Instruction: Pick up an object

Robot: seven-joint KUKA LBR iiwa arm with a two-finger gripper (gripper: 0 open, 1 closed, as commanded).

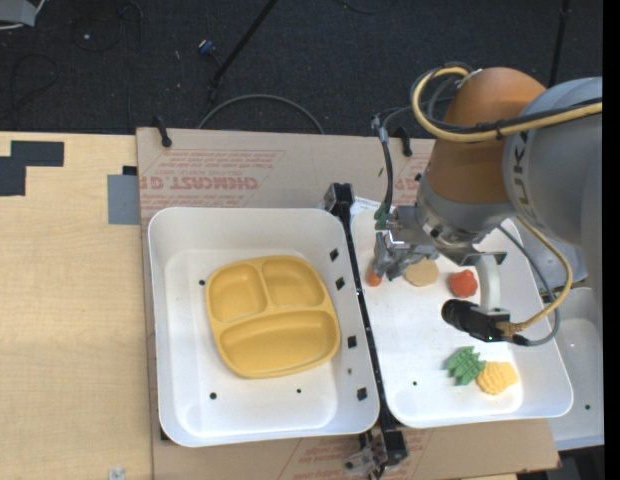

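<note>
Grey arm (550, 158) hung low over right bin (410, 368); gripper (388, 263) beside tan piece (422, 273), grip state indeterminable.

A yellow divided tray (273, 315) lies in a white bin (180, 368); the pineapple toy (485, 371) is yellow with green leaves.

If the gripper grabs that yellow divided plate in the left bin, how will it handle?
The yellow divided plastic plate looks moulded and rigid, so it probably won't flop. It lies flat and broad in the left white bin, so it is unlikely to roll. Its shallow raised rim is likely the only graspable part, and it may slip.
</note>
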